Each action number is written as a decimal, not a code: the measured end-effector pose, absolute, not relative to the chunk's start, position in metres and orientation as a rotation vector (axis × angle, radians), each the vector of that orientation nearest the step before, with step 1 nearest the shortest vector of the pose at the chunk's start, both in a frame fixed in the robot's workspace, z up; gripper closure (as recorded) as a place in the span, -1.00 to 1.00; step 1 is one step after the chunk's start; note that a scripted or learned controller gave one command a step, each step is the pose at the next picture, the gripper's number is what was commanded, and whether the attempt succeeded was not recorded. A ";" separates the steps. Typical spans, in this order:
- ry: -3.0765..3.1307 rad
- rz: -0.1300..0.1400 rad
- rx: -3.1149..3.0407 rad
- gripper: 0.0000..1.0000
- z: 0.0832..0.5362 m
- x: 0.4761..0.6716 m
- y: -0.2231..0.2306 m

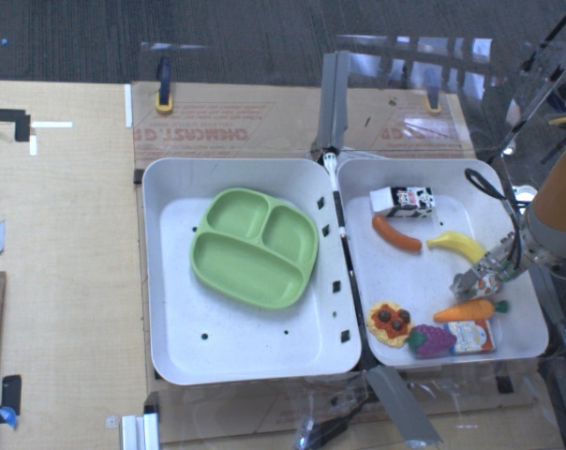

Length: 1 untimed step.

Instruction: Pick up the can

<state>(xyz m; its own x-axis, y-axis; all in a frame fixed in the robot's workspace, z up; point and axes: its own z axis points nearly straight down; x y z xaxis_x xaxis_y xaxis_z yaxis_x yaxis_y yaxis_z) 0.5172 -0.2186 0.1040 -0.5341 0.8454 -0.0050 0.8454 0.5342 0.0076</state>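
Two shallow white bins sit side by side on the bench. The left bin (156, 279) holds a green divided plate (255, 248) near its middle. In the right bin (536, 340), what looks like the can (402, 201), a small white and black item, lies on its side near the far edge, closer to the far-left corner. Its long axis runs left to right, along that edge. Just in front of it lies a red sausage (396, 233). A toy pizza (389, 322) and purple grapes (431, 340) lie by the near edge. A banana (456, 246) sits mid-bin, and a carrot (464, 311) lies toward the near-right corner.

The gripper (480, 276) hovers between banana and carrot, by the right edge. Whether it is released or clenched cannot be told, and nothing shows in its grasp. The can lies well apart from it, toward the far left, beyond the banana.
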 end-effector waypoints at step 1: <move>2.581 -0.002 1.790 1.00 0.210 0.579 -0.188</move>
